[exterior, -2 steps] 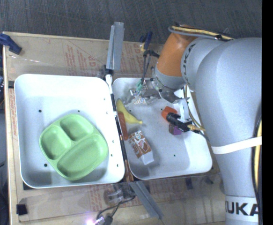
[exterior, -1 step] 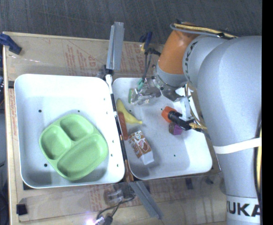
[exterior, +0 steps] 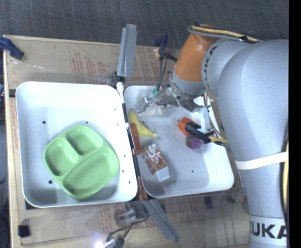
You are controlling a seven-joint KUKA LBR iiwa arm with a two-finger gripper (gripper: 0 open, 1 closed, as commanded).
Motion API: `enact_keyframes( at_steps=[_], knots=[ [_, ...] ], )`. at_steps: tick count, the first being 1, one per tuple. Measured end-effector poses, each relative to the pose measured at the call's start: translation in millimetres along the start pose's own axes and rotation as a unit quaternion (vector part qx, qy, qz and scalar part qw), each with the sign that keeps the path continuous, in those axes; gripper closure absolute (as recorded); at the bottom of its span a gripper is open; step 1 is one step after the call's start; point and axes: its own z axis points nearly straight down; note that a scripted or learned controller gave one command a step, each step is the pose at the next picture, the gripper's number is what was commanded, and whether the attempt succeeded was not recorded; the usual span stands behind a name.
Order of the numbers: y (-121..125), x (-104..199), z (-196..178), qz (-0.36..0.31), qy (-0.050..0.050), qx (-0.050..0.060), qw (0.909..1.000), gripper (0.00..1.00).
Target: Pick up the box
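You are looking down at a big grey arm (exterior: 248, 112) that is reaching in from the right, with its orange band sitting near the top of the right bin. Under it, a brown wooden surface (exterior: 62, 56) is carrying two white bins side by side. The left bin (exterior: 31, 94) is holding a green plate (exterior: 81, 161) with three parts, and the plate is lying toward the near side of that bin. The right bin (exterior: 212, 164) is holding all the small things. The fingers (exterior: 162, 98) are hanging over the far end of the right bin, just beside a shiny crinkly wrapper (exterior: 151, 106), and you cannot tell if they are spread or pressed together. A yellow banana (exterior: 141, 125) is lying a little nearer to you than the wrapper, close to the wall between the two bins. The box (exterior: 155, 161) is lying flat in the near left part of the right bin, nearer to you than the banana and well apart from the fingers, and nothing is touching it on top. A long red thing (exterior: 135, 138) is lying along the left wall, between the banana and the box. An orange thing (exterior: 185, 123) and a small purple thing (exterior: 194, 142) are sitting on the right side of that bin, close to the arm.
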Motion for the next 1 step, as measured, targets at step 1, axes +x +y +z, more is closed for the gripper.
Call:
enact_keyframes(
  at_steps=[1],
  knots=[
    [12.2, 12.2, 17.1, 0.006, -0.005, -0.004, 1.0, 0.0]
  ],
)
